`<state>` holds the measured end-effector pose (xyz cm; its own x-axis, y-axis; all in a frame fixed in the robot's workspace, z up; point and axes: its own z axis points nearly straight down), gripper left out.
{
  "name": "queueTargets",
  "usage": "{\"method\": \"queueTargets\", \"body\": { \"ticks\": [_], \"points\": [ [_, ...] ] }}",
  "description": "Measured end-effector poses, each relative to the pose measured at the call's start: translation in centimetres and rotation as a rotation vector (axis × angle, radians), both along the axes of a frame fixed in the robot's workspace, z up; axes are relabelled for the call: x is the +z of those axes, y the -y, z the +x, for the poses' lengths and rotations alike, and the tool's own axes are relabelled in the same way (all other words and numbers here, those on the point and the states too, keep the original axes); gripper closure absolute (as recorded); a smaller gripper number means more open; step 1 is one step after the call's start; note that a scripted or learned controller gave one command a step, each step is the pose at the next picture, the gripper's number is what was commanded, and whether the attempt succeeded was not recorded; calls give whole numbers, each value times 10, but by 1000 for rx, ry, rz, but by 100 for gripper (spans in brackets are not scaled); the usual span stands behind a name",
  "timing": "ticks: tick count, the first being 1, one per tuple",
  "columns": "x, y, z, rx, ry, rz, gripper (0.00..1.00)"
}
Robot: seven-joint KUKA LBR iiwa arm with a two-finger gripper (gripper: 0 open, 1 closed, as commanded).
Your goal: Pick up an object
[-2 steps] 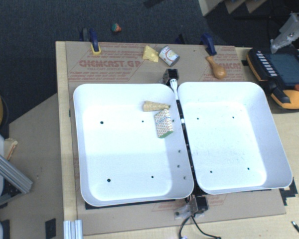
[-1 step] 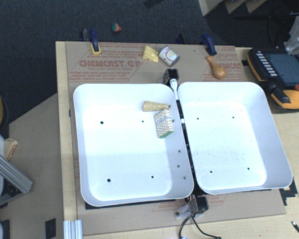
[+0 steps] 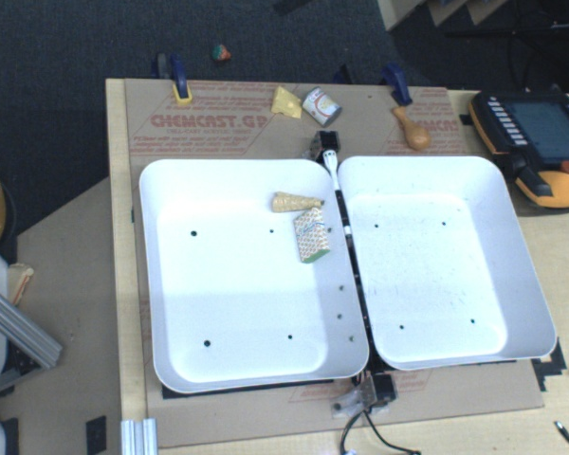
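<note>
Left bin (image 3: pixel 171 282): a tan cone (image 3: pixel 296 202) is lying flat near the far right corner, long axis running left-right. A patterned packet (image 3: pixel 311 234) is touching just below it, long axis running front-back. Right bin (image 3: pixel 512 254): sitting alongside.

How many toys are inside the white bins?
2, both in the left bin, near its upper right corner: a tan cone-shaped piece and, just below it, a green-and-white patterned packet. None seem hidden.
</note>
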<state>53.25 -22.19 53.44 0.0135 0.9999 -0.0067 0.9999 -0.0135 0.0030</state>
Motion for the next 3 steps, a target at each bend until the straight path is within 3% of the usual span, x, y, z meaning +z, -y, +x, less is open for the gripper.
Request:
{"method": "queueTargets", "body": {
  "ticks": [1, 2, 3],
  "points": [
    [-197, -55, 88, 19, -16, 12, 100],
    [-104, -4, 48, 9, 8, -1, 100],
    [-210, -41, 90, 18, -12, 11, 100]
  ]
}}
